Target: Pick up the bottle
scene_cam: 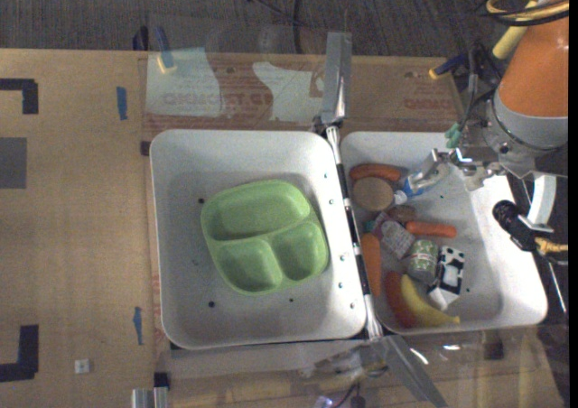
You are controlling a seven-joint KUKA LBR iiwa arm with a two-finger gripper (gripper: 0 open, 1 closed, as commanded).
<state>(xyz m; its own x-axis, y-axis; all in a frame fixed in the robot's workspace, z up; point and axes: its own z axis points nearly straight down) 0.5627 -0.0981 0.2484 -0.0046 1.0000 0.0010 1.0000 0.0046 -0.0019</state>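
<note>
right bin (519, 302): cookie (372, 193), sausage (377, 171), banana (424, 307) crowd bottle (417, 183) | bottle just left of gripper (444, 161), touching fingertips | finger state: cannot tell

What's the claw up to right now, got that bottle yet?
Claw low over right bin, far edge; grip unclear. Bottle right at its tip, among the toy food. Sausage and brown disc crowd beside it.
</note>
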